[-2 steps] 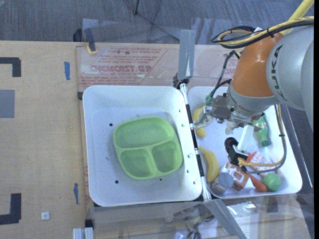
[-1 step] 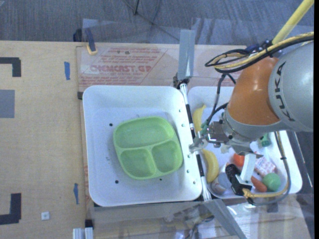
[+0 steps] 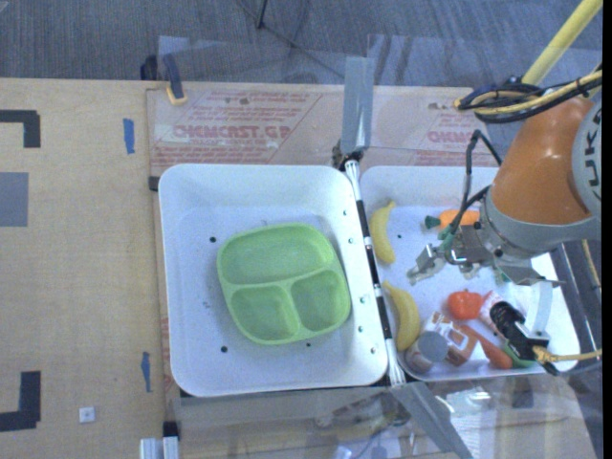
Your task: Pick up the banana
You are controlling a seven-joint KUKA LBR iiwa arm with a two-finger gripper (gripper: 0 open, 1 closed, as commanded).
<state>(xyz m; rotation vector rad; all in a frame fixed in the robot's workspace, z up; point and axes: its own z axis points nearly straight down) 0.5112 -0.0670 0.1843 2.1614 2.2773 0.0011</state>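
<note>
Two bananas lie in the right bin [image 3: 564, 347] against its left wall: one [image 3: 382, 232] near the top, the other [image 3: 404, 316] lower down. Reaching in from the right, the arm [image 3: 540, 175] bends down over this bin, its orange band above the wrist. Its claw [image 3: 427, 261] points left and hangs between the bananas, a little to their right, touching neither. The fingers stand open with nothing between them. A green tray [image 3: 282, 282] sits in the left bin [image 3: 191, 285].
</note>
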